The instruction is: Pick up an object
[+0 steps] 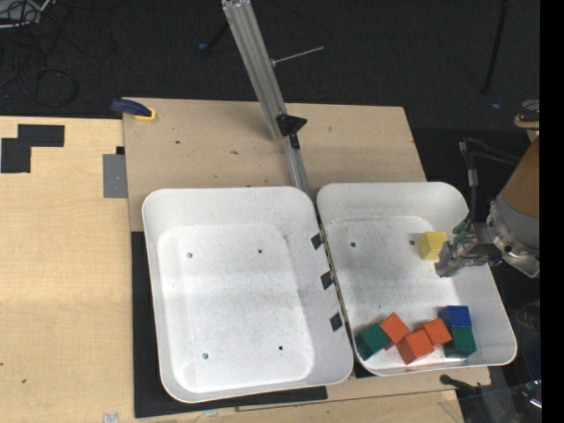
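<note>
Gripper [451, 261] of mine sits low over the right bin [388, 203], near its right wall, with my arm [529, 201] coming in from the right. Whether it is apart or together I cannot tell; the tip is a small grey blur against the white floor.

Just beside it, up and to the left, lies a yellow block [431, 244], close enough that it may be touching the tip, though nothing shows it clamped.

Well apart from that, along the near edge of the same bin, a cluster of blocks is bunched together: a green block [373, 339] at the left, an orange block [395, 328] touching it, a second orange block [415, 346], a third orange one [437, 332], a blue block [457, 316] and a dark green block [461, 343] at the right end.

To the left is the other bin [176, 210], its rim meeting the right bin's along black clips [326, 279]. Both bins stand on a wooden bench [220, 148], and a slanted metal rail [256, 60] rises behind them.
</note>
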Robot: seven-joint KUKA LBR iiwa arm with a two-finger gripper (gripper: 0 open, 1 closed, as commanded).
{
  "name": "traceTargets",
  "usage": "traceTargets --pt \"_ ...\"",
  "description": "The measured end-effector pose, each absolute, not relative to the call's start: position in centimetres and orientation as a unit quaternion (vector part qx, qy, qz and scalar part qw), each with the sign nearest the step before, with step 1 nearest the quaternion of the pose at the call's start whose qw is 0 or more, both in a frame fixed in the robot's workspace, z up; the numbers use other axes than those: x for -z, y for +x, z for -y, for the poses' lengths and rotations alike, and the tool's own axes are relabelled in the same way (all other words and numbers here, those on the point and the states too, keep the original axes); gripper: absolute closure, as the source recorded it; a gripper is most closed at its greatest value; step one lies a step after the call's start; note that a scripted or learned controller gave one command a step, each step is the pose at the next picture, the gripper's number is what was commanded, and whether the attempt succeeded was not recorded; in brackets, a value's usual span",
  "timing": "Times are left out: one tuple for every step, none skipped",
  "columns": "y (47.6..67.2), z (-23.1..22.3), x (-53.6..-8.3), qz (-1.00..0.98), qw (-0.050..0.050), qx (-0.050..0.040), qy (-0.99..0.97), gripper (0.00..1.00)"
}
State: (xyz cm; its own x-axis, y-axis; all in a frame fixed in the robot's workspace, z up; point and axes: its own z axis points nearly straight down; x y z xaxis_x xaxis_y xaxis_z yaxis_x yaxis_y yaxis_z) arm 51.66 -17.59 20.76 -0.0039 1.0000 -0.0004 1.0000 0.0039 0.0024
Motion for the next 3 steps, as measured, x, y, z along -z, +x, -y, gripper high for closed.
traceTargets --pt "51.8 17.7 -26.0 -0.708 0.002 -0.0009 0.707 1.00" --pt "53.0 11.6 -25.3 -0.709 -0.002 -0.0002 0.705 1.00" --pt "53.7 7.2 -24.4 -0.708 -0.003 0.0006 0.706 1.00"
